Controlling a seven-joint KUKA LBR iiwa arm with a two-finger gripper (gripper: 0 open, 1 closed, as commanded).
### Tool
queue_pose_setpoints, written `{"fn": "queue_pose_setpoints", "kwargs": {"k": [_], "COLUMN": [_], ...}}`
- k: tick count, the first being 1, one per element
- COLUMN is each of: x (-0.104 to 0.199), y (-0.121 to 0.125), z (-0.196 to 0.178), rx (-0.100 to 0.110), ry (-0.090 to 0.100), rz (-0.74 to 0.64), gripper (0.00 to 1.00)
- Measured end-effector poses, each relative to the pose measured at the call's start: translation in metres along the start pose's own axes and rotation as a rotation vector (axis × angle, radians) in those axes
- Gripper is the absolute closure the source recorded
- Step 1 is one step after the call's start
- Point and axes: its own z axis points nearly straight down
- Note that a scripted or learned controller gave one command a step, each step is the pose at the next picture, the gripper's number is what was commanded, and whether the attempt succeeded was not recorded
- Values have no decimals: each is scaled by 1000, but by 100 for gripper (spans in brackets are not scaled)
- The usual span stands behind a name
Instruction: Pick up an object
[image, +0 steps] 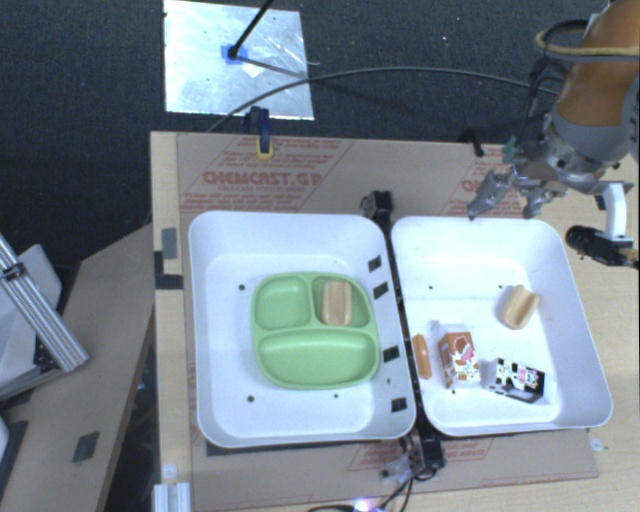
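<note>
A: Near right, right bin (585, 330): black-and-white packet (518, 379), orange carton (459, 359), small sausage (421, 356); farther in, bread roll (518, 306).

B: Roll probably light, soft, yielding; best pinched across the narrow middle. Far right, above the rim: gripper (511, 195), fingers apart, holding nothing.

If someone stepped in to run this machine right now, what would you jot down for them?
Tool: open, holding nothing, hovering at the back edge of the right bin.
Right bin: bread roll, small orange carton, hot dog, black-and-white packet.
Left bin: green divided plate with a bread piece in one compartment.
Done: nothing picked.
Left: lower, grasp one object, lift.
</note>
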Motion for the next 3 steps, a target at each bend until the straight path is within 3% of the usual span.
{"fn": "queue_pose_setpoints", "kwargs": {"k": [1,3], "x": [0,-1], "y": [2,1], "z": [-7,77], "rx": [-10,-8], "ry": [-1,-1], "rz": [-2,1], "gripper": [0,0]}}
